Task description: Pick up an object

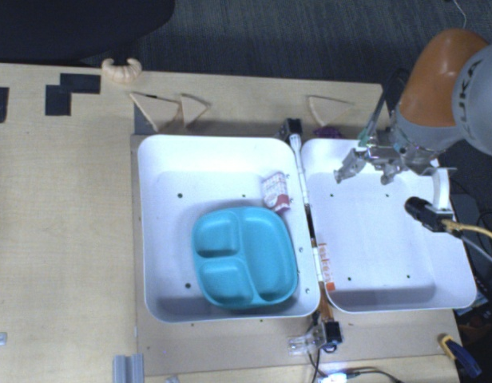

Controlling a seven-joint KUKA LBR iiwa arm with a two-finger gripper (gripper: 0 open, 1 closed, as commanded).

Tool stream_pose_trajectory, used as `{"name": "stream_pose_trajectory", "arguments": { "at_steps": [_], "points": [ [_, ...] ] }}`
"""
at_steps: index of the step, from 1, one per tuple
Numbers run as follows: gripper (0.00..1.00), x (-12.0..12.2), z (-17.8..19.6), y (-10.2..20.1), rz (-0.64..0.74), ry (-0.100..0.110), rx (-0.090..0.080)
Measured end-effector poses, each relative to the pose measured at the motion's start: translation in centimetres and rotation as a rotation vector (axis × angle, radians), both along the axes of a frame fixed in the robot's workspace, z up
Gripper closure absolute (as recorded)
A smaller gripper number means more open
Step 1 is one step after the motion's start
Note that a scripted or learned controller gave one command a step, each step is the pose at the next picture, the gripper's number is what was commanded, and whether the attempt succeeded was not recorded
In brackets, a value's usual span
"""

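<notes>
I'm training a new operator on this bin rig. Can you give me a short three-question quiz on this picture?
1. True or false: the blue divided plate lies in the left bin.
2. What small thing lies just beyond the plate's far right corner?
A) a packet
B) a spoon
C) a ball
3. Over which bin does the gripper hover?

Key:
1. True.
2. A, the small packet.
3. The right bin, over its far edge.

Teal divided plate (244,257) lies flat in my left bin; small red-white packet (275,191) just beyond its far edge.
</notes>
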State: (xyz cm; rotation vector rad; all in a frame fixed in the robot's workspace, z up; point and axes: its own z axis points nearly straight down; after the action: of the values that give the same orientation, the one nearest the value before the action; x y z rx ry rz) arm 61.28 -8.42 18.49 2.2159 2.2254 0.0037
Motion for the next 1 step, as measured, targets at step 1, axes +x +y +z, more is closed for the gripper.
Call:
{"name": "stream_pose_trajectory", "arguments": {
  "at_steps": [1],
  "points": [
    [0.0, -7.79, -4.05, -6.66, -0.004, 0.001, -0.002]
  ]
}}
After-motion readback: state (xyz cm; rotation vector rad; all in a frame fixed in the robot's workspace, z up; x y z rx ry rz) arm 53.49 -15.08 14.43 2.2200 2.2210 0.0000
